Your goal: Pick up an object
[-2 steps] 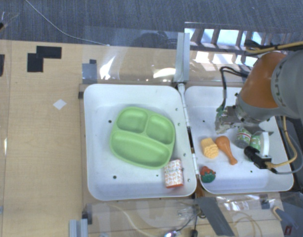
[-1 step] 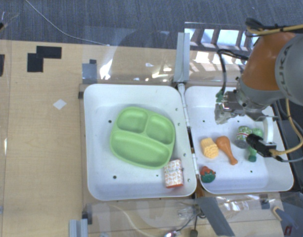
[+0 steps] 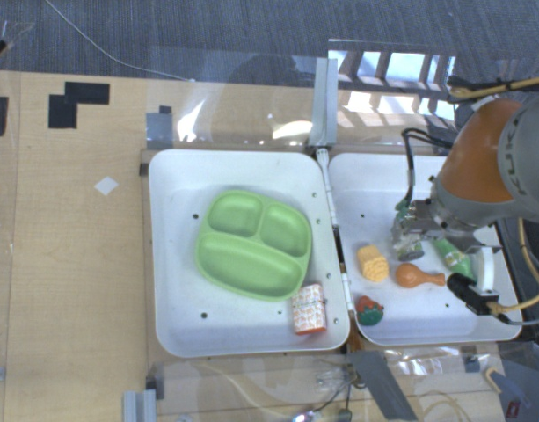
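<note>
— Objects for picking lie in the right bin (image 3: 375,178): a corn cob (image 3: 372,263), an orange pear-shaped toy (image 3: 413,276), a red strawberry (image 3: 368,308) and a green item (image 3: 449,254).

— And the end effector (image 3: 409,236)?

— Low in that bin, just above the orange toy. I cannot tell its state.

— The left bin (image 3: 177,262)?

— A green divided plate (image 3: 253,244), and a small carton (image 3: 309,309) near its corner.

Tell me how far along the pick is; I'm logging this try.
Done: the gripper is down in the right bin, among the toy food. In hand: nothing visibly held. Left: grasping and lifting something; the corn and orange drumstick lie on the floor beside it.
</note>
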